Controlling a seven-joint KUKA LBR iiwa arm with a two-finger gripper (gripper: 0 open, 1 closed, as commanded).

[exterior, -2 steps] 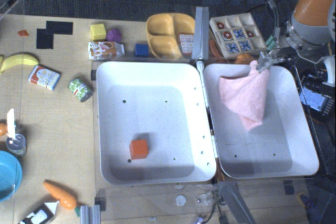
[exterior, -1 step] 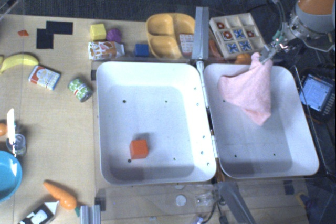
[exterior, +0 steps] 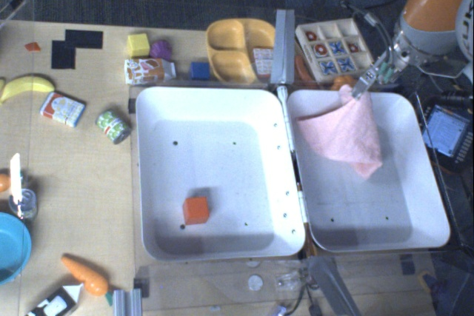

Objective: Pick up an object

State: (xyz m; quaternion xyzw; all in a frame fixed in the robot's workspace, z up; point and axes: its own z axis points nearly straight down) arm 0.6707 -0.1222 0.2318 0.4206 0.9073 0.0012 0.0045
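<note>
Pinching a pink cloth (exterior: 345,132) corner, jaws closed, lifted.

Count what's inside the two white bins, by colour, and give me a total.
Orange: 1, the block in the left bin.
Pink: 1, the cloth in the right bin, one corner lifted between the fingers of the gripper.
Total: 2.

Fixed overhead camera — slanted down, both bins (exterior: 148,159)
</note>
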